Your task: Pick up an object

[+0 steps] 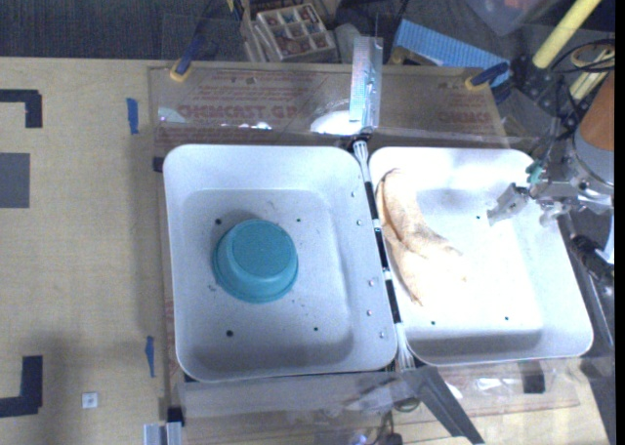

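Two-finger gripper (522, 201) hangs over right shallow white bin (508, 336), near its far right side; can't tell jaw state. Tan, curved banana-like soft object (410, 238) lies left of jaws, w/ bare floor between, against the divider. Round teal plastic bowl (256, 260), upside down, sits further left in left white bin (195, 189).

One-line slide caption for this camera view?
Pincer above right white bin near tan banana-shaped object; teal round bowl left.
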You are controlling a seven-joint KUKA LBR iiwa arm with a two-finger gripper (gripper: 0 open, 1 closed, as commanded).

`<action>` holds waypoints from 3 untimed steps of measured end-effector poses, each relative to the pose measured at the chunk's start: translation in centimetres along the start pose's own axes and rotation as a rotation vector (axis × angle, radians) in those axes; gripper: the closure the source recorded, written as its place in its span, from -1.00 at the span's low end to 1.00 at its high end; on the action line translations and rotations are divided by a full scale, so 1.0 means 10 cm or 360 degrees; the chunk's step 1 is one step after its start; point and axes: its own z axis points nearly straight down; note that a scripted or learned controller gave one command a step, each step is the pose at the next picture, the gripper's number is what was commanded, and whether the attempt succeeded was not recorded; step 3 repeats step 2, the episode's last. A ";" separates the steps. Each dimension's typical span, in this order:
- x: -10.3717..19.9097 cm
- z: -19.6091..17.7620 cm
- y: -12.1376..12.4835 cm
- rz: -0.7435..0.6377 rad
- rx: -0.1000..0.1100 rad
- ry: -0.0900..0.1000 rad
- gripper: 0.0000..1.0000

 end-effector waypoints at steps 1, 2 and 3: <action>0.09 0.31 0.82 0.0053 -0.0006 -0.0004 -1.00; 0.07 0.27 0.29 -0.0143 0.0000 0.0000 -1.00; 0.07 0.27 0.29 -0.0143 0.0000 0.0000 -1.00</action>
